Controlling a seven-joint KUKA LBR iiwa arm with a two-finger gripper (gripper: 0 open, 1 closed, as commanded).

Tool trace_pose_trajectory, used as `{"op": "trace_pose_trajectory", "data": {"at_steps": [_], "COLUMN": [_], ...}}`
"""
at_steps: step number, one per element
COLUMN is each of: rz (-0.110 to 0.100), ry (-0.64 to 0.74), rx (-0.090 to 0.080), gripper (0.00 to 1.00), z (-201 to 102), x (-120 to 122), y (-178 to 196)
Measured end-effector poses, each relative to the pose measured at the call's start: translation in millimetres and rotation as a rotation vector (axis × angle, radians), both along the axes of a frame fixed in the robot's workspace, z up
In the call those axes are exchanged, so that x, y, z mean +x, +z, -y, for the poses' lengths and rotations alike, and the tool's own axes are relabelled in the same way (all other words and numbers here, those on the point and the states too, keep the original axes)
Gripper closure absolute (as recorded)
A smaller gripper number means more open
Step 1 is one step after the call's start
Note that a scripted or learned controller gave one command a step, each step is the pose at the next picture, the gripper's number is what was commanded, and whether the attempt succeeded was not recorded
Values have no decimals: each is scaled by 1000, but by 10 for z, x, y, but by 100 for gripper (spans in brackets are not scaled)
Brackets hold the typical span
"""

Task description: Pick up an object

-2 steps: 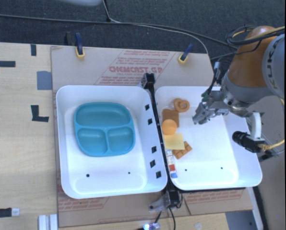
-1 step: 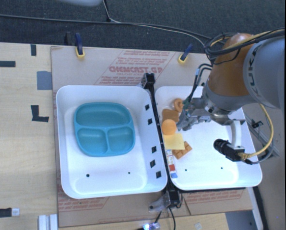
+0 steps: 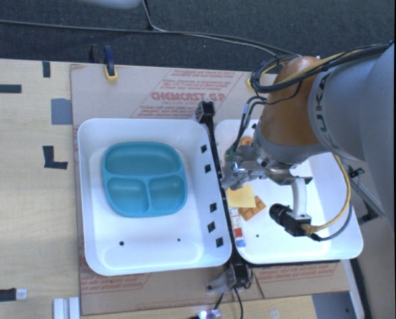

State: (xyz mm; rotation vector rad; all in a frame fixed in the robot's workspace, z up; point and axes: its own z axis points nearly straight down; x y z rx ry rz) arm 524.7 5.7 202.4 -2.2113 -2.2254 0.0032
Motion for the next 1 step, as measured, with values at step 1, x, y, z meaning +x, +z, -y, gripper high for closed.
{"op": "trace_pose_trajectory", "data": {"at_steps": [1], "rz": [3], "ry": [1], "rx": [1], "gripper": [100], "z": [-534], "x": [-124], "y": [179]}}
